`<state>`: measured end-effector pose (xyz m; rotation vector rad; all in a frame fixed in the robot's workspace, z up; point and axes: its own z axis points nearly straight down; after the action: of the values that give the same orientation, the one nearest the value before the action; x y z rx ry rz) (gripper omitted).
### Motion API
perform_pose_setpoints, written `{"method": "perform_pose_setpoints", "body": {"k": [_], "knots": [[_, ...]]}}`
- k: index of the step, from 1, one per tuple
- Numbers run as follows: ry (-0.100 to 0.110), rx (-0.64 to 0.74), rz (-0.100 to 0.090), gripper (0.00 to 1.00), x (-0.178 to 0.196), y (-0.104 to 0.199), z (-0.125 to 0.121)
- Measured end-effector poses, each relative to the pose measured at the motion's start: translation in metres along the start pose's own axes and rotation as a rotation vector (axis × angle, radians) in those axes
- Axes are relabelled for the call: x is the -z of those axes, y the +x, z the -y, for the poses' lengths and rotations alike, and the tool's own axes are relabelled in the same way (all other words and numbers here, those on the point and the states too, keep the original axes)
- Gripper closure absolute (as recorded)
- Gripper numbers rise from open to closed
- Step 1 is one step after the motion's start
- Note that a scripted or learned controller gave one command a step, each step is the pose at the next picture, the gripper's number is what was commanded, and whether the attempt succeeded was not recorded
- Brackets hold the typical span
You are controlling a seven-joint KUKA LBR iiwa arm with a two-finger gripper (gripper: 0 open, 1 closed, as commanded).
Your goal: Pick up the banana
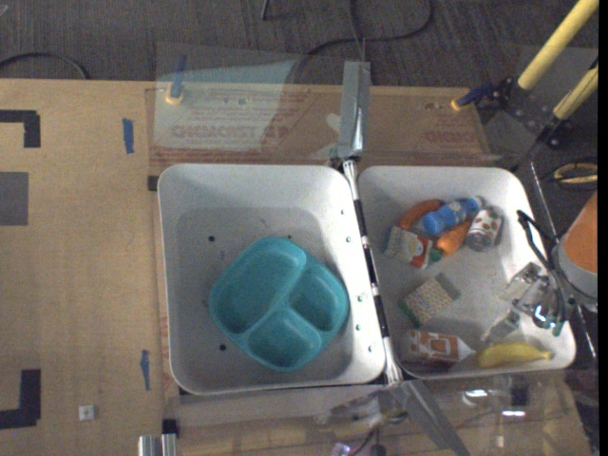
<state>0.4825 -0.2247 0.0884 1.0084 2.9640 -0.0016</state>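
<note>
While the grey arm with its orange band (pixel 581 245) reaches in from three o'clock, its two-finger metal gripper (pixel 525 304) hangs low over the right shallow white plastic bin (pixel 380 193), near that bin's four o'clock edge. Whether its fingers are spread or pressed together cannot be told; the metal parts blur into one another, and nothing is seen pinched between them. The curved yellow banana (pixel 514 354) lies flat on the bin floor at about five o'clock in the right bin, just below the gripper and apart from it. At seven o'clock from the banana rests a small orange and white carton (pixel 434 347), and a speckled tan square sponge (pixel 428 299) sits near the bin's centre. Toward twelve o'clock cluster a blue plastic bottle (pixel 448 218), an orange packet (pixel 418 214) and a small red and white can (pixel 484 229). The left shallow white plastic bin (pixel 180 198) holds a teal three-compartment plastic plate (pixel 278 302).
</note>
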Motion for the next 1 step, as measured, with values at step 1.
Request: {"method": "perform_pose_setpoints", "body": {"k": [1], "knots": [[-0.003,-0.029,-0.001,0.00,-0.0001,0.0000,0.0006]]}}
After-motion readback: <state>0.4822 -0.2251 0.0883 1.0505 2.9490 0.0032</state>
